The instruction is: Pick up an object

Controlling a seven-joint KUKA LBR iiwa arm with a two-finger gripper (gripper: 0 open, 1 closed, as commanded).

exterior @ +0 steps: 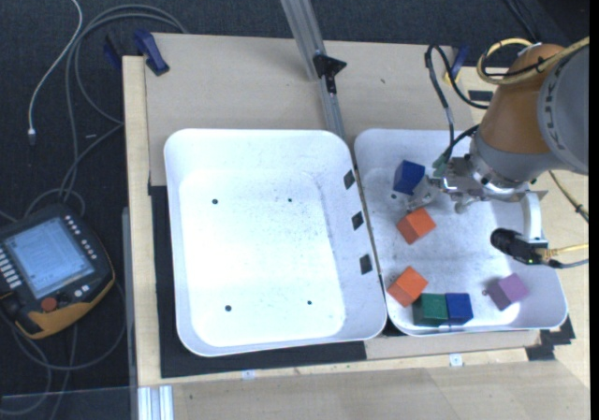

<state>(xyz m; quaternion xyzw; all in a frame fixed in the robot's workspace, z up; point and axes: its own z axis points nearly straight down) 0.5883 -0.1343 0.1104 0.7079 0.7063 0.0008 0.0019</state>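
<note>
Arm: the grey arm [552, 114] with its orange band enters from 3 o'clock and bends down over the right bin [547, 311].
Gripper: the gripper [432, 192] sits low near the bin's upper middle; whether it is apart, together or clamped on anything cannot be told.
Blue cube [409, 176]: just beside the gripper, at its 10 o'clock.
Orange cube [416, 224]: just below the gripper, at its 7 o'clock, tilted.
Second orange cube [407, 285]: near the bin's 7 o'clock corner.
Green cube [432, 308]: at the front wall, touching a small blue cube [459, 307] on its 3 o'clock side.
Purple cube [508, 290]: toward the bin's 5 o'clock corner, apart from the rest.
Left bin [187, 222]: white, beside the right one.
</note>
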